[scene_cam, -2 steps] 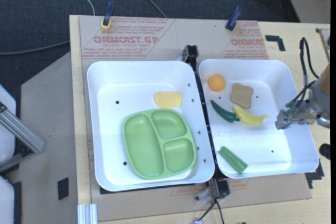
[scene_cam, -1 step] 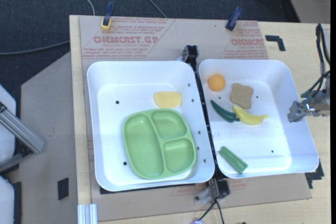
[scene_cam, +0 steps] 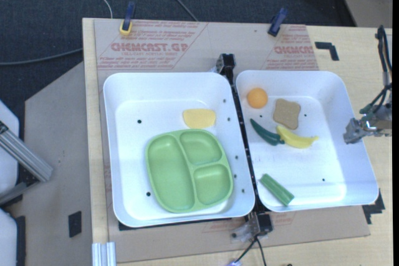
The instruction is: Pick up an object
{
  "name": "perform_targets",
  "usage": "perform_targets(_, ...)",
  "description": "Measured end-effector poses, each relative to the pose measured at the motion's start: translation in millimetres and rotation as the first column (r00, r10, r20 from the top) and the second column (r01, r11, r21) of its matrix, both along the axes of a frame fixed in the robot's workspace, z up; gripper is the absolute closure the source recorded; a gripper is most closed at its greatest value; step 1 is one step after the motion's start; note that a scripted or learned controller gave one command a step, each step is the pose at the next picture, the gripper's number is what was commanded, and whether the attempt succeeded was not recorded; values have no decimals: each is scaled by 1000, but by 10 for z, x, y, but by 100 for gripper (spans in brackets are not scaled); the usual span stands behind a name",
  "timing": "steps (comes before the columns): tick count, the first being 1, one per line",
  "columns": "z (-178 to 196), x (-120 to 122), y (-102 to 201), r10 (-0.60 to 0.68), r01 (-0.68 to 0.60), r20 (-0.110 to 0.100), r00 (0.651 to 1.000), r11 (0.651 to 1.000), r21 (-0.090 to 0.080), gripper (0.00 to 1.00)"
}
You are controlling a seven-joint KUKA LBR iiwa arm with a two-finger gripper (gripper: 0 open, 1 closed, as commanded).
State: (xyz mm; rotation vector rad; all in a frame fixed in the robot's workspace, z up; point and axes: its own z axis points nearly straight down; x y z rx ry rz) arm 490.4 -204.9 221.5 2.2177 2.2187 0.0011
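The right bin (scene_cam: 330, 87) holds an orange ball (scene_cam: 257, 98), a brown slice of bread (scene_cam: 287, 113), a dark green pepper (scene_cam: 265, 133), a yellow banana (scene_cam: 297, 139) and a green block (scene_cam: 276, 189). In the left bin (scene_cam: 124, 96) lie a green divided plate (scene_cam: 189, 169) and a pale yellow piece (scene_cam: 199, 118). My gripper (scene_cam: 354, 132) hovers at the right bin's right rim, well to the right of the banana. It is small and partly cut off, and nothing shows in it.
Blue clamps (scene_cam: 277, 21) and a yellow-blue clamp (scene_cam: 127, 17) grip the bench's far edge. A black bracket (scene_cam: 225, 63) sits between the bins at the back. Cables (scene_cam: 382, 47) hang along the right side. Bare white floor lies in the right bin's lower middle.
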Motion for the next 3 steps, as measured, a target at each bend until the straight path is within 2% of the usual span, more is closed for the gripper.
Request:
perform_targets(2,-42,103,949,1,-1,-6,1000,1000,5,100)
perform_targets(3,55,298,1500,7,-7,-1,1000,1000,3,100)
